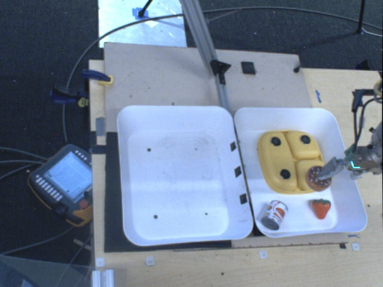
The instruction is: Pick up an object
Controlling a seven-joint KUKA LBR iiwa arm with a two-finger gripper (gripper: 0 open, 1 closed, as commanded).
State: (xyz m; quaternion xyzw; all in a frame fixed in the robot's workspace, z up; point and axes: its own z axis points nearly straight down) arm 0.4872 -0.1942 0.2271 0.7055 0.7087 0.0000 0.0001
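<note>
No text can be read; the can's [274,214] label is blurred

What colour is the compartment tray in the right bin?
Yellow tray, with dark dots; camera view.

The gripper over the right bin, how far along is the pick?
Done: the gripper has reached the round brown doughnut beside the yellow sectioned tray. In hand: nothing visibly lifted. Left: grasp and raise one; the red strawberry and small can lie untouched.
</note>
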